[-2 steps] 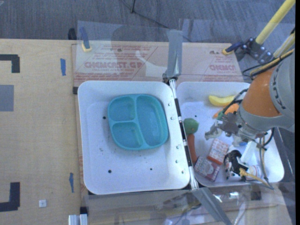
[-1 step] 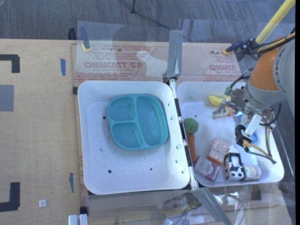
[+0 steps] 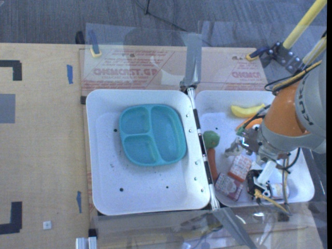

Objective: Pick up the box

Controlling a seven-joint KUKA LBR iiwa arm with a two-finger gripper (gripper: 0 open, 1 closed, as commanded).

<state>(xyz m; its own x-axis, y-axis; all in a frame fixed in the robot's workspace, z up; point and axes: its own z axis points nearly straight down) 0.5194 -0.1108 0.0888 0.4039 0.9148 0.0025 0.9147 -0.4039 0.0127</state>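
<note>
The gripper [image 3: 241, 144] hangs low over the right bin [image 3: 220, 119], reaching in from the right on the grey arm [image 3: 311, 102] with its orange band [image 3: 282, 117]. From this angle I cannot tell whether it is wide or narrow, and nothing can be seen held in it.

The box [image 3: 240, 167], small and red and white, lies on the floor of the right bin just below the gripper in the picture, very near its tip; whether they touch cannot be told. A pinkish patterned packet [image 3: 229, 185] lies just beside the box, nearer the bin's front edge. A yellow banana [image 3: 248, 109] rests near the bin's far wall. A green-topped toy vegetable with an orange-red body [image 3: 210, 150] lies along the wall that the 2 bins share.

In the left bin [image 3: 89, 154] a teal plate [image 3: 153, 135] with 3 compartments sits right way up near the middle. Both white bins stand side by side on the pale wooden bench [image 3: 41, 139].
</note>
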